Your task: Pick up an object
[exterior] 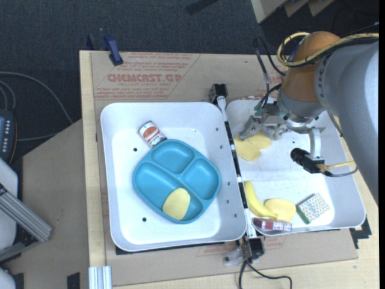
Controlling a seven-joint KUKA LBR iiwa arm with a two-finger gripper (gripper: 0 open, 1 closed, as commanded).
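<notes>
Your pincer [260, 127] hovers over the pale yellow flat chips [251, 146] in the right white bin [343, 218]; spread unreadable, so centre before closing.

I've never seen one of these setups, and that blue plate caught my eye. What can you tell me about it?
The blue tray is a rounded, glossy, plastic-looking plate divided by raised ridges into three compartments. It lies flat, turned at an angle, in the middle of the left bin. A pale yellow rounded piece sits in the compartment nearest the camera; the other two look bare. A small red and white can lies just beyond its far edge, close by or touching.
</notes>
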